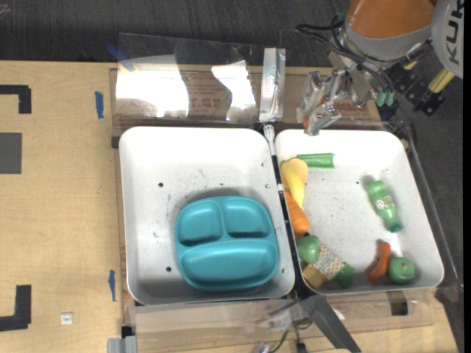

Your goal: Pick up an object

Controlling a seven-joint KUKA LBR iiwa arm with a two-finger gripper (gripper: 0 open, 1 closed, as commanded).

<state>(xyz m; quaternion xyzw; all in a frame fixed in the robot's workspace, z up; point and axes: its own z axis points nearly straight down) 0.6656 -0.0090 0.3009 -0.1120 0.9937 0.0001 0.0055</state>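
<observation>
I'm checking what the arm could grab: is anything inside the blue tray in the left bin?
The blue tray shows three bare compartments, nothing lying in them. Whatever is beneath it on the left bin floor is covered.

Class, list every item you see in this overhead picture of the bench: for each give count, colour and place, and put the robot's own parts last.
Bins: two, white, side by side on the bench.
Divided tray: one, teal, left bin.
Banana: one, yellow, right bin, by its left wall.
Carrot: one, orange, below the banana.
Green stick: one, right bin, far end.
Green bottle: one, right bin, right side.
Green apple: one, near right corner.
Gripper: one, metallic, above the right bin's far edge.
Arm: one, orange band, top right.
</observation>
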